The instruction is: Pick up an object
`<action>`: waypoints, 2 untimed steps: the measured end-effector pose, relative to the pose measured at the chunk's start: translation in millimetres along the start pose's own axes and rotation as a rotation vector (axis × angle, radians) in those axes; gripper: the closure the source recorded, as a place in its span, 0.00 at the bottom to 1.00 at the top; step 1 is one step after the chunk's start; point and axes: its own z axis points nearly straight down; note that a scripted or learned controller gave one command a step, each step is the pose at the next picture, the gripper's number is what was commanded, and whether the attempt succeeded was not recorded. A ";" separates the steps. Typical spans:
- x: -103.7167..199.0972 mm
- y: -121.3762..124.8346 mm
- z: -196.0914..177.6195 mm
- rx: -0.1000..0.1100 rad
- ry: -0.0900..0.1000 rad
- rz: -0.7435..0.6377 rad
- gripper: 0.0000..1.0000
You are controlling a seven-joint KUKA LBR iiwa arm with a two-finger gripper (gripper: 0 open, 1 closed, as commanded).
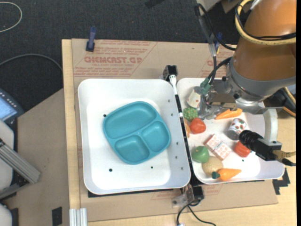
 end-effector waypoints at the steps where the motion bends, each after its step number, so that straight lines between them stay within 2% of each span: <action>1: 15.5 -0.4 57.8 0.003 0.001 -0.005 1.00; 2: -33.4 0.2 90.8 0.001 0.000 0.002 1.00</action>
